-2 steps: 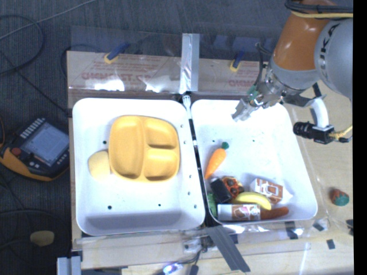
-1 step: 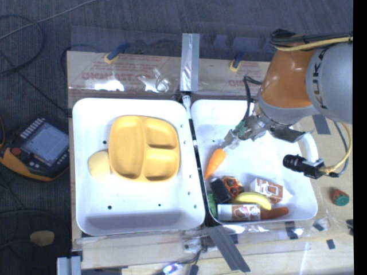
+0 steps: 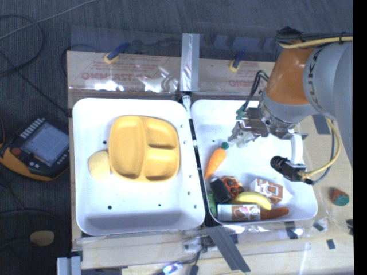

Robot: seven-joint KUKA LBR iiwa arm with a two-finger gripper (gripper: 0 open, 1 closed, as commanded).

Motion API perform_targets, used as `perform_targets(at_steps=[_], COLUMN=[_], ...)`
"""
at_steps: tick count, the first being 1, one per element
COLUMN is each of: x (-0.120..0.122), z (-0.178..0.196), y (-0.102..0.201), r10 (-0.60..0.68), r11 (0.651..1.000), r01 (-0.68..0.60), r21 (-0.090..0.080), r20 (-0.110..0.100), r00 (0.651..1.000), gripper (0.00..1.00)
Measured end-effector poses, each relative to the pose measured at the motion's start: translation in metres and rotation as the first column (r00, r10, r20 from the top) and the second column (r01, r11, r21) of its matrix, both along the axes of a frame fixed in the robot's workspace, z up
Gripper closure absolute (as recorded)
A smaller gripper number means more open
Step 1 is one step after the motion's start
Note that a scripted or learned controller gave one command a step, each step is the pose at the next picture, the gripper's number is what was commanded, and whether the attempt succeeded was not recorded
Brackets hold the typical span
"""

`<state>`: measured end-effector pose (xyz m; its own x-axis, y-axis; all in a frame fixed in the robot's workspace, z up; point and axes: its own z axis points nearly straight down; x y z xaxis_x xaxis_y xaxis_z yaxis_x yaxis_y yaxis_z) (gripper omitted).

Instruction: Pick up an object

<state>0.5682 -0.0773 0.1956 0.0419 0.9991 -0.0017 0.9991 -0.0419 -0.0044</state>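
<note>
Tabletop [image 3: 321, 211]: carries two shallow white plastic bins side by side, with a brown cardboard sheet [image 3: 132, 70] behind them bearing red print under glare, not readable.

Left white bin [image 3: 86, 211]: holds a yellow moulded plastic tray with three compartments [image 3: 143, 146], lying flat at the bin's centre. A pale cream rounded object [image 3: 98, 165] sits touching the tray's left edge.

Right white bin [image 3: 304, 202]: objects gathered along its near and left sides.
- Orange plastic carrot with green tip [image 3: 215, 161], tilted, near the left wall.
- Small dark toy with orange and red patches [image 3: 225, 188], just below the carrot.
- Yellow plastic banana [image 3: 255, 199], lying across the near group.
- Small white carton with red-brown label [image 3: 268, 190], printing too small to read, just right of the banana.
- White bottle with red label [image 3: 243, 212], on its side along the near wall; label illegible.
- Red-brown sausage-shaped piece [image 3: 277, 213], touching the bottle's right end.

Arm: grey with an orange band [image 3: 289, 82]; partial letters "KU" show on the grey casing. Claw [image 3: 241, 137] hovers over the right bin's upper middle, just right of the carrot's tip; whether its fingers are apart or together cannot be told, and nothing is seen held.

Beside the tabletop, on the floor at left: an orange-and-black handheld control pendant [image 3: 37, 148].
</note>
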Motion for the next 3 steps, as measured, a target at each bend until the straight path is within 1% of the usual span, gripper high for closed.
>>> perform_targets(at_steps=[1,2,3], x=[0.0,0.008,-0.004], z=[0.0,-0.103,-0.041], y=[0.0,-0.018,-0.058], r10=[0.0,0.13,0.263], r11=[1.0,0.992,0.965], r01=[0.0,-0.13,-0.263], r21=[0.0,0.001,-0.001], r20=[0.0,0.005,0.002], r00=[1.0,0.992,0.965], gripper=[0.0,0.0,0.0])
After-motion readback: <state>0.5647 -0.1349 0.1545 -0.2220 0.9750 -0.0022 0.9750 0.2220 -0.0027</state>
